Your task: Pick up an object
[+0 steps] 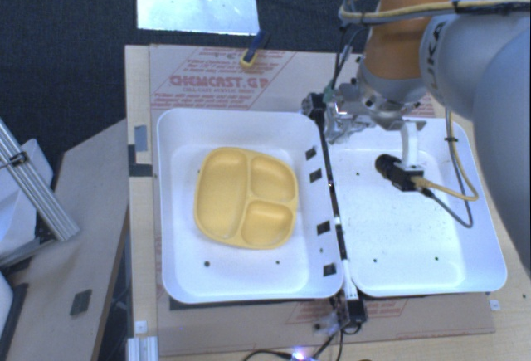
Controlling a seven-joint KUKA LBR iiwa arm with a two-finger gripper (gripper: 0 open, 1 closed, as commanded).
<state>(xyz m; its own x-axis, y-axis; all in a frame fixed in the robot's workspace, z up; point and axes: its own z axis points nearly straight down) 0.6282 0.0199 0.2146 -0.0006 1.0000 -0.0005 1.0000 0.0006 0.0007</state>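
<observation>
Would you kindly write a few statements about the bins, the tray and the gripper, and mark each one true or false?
1. The yellow divided tray lies in the white bin on the view's left. True.
2. The gripper is directly above the yellow divided tray. False: it is over the far corner of the white bin on the view's right, close to the divide between the bins and apart from the tray.
3. The tray has three compartments. True.
4. The tray stands on edge against the bin wall. False: it lies flat on the bin floor with its open side up.
</observation>
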